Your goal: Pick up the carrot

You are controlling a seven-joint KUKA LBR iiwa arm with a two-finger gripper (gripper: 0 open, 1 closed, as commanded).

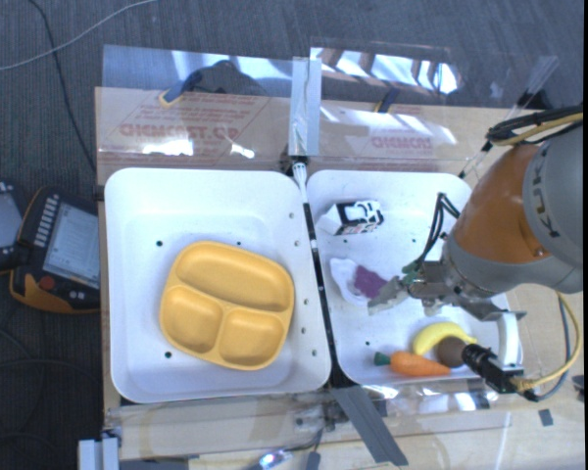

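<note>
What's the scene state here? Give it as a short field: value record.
target: carrot, lying near the front edge of the right bin
beside target: banana, just behind the carrot
also in right bin: purple item on a white piece; small black-and-white object toward the back
left bin: holds a yellow divided tray
gripper: over the right bin, near the purple item, apart from the carrot
carrot held: no

Little readable here. Cardboard sheet (201, 125) behind the left bin has red print, mirrored or upside down, too glare-washed to make out. Same red print on the cardboard (402, 137) behind the right bin, also illegible. Arm's orange band (505, 213) shows partial dark letters, maybe "KU".
</note>
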